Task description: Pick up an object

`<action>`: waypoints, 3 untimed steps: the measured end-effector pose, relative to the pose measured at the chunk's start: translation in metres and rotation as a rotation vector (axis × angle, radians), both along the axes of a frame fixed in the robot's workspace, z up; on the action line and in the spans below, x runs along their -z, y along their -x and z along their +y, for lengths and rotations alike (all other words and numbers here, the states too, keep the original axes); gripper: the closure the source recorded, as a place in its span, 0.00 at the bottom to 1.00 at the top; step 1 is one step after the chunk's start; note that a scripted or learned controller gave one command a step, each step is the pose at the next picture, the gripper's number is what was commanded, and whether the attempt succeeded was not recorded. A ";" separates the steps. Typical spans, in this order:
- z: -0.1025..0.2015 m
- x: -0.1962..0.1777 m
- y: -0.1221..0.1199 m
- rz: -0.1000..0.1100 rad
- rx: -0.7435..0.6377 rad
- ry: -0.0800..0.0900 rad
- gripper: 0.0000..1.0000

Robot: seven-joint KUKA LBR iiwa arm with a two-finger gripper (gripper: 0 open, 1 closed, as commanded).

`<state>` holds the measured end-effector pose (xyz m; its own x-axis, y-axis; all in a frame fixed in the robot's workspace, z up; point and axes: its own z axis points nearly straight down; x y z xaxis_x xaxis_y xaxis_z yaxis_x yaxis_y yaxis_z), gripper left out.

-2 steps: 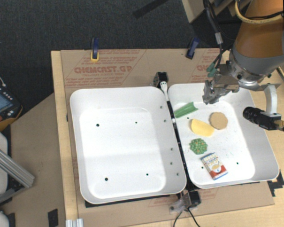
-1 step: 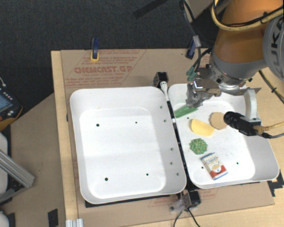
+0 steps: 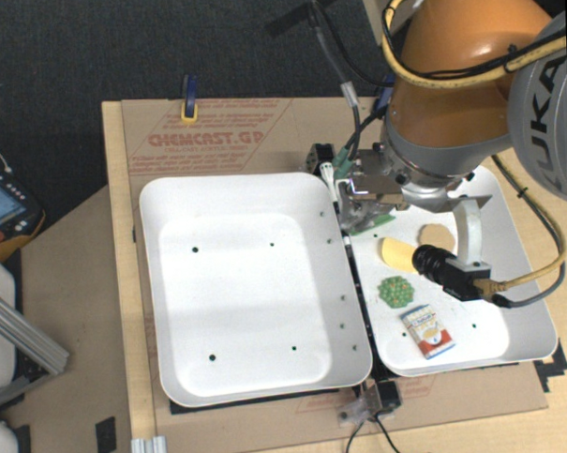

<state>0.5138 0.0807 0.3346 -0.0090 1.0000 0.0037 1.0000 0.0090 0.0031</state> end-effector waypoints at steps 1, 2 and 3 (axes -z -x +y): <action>0.034 -0.025 0.025 -0.001 0.004 0.001 1.00; -0.036 -0.027 0.035 0.005 0.016 0.005 1.00; 0.015 -0.077 0.026 -0.004 0.003 0.001 1.00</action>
